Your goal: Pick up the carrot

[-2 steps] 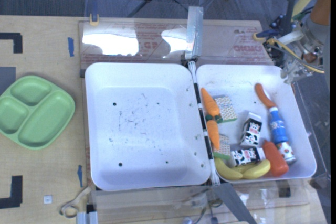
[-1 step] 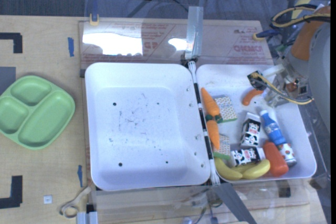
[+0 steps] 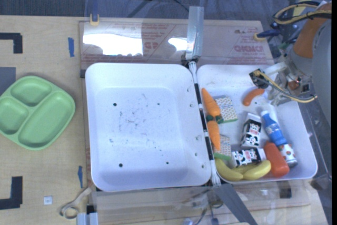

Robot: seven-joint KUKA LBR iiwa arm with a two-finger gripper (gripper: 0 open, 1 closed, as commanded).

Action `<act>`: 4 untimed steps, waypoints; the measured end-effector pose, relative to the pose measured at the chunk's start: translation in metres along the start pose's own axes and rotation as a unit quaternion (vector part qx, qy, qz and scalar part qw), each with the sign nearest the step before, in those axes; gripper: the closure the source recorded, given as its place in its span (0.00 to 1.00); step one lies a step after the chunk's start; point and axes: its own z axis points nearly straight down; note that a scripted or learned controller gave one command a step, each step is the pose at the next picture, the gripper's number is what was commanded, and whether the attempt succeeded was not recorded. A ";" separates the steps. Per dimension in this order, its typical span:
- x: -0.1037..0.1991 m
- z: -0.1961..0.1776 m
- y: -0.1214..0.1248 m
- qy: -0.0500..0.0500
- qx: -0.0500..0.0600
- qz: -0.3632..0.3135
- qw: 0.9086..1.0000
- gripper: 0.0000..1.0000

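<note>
Two orange carrots lie end to end along the left wall of the right bin [image 3: 308, 129]: one [image 3: 210, 104] further back and one [image 3: 214, 135] nearer the front, with a green bit between them. A smaller curved orange piece [image 3: 254, 95] lies at the bin's back right. The arm comes in from the right, its orange band [image 3: 305, 45] above the wrist. My gripper [image 3: 275, 88] hangs over the bin's back right corner amid cables, just right of the curved orange piece and well away from the two carrots.
The right bin also holds two cow-patterned cartons [image 3: 251, 133], a blue and white bottle [image 3: 274, 129], a banana [image 3: 243, 171], a red-orange piece [image 3: 277, 159] and a checked pad [image 3: 225, 108]. The left bin [image 3: 95, 87] adjoins it. A green divided plate [image 3: 34, 112] sits far left.
</note>
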 end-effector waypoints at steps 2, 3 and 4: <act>-0.062 -0.179 -0.012 -0.002 -0.005 -0.029 1.000 1.00; -0.010 -0.200 0.003 -0.002 -0.005 0.004 1.000 1.00; 0.001 -0.260 0.006 -0.002 -0.005 0.004 1.000 1.00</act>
